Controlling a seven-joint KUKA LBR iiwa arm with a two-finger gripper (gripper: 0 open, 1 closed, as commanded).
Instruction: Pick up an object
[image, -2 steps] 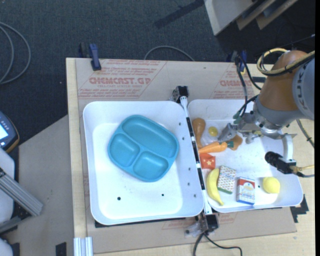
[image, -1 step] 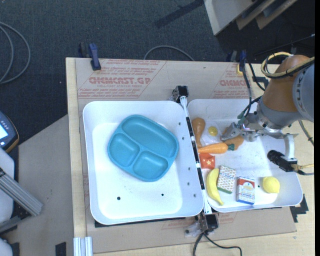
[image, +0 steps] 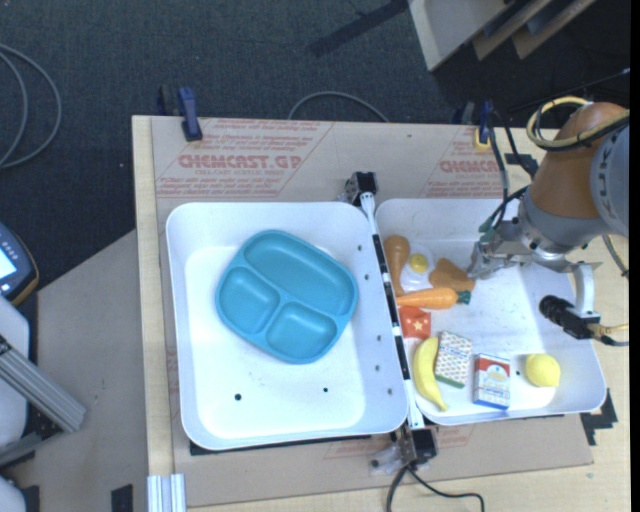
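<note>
Pincer (image: 484, 262) of mine hangs in the right bin (image: 590, 395) beside a brown piece (image: 449, 273); whether it's apart, I cannot tell. Descend squarely.

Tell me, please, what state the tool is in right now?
Tool: cannot be told; it sits low in the right bin near the carrot.

Colours across the two bins

White bins (image: 200, 330); sky-blue divided plate (image: 287, 295); orange carrot (image: 428, 298); yellow banana (image: 428, 372) and lemon (image: 543, 370); red-and-white small carton (image: 492, 380); speckled checked packet (image: 453, 358); grey arm (image: 560, 195) with orange band.
</note>
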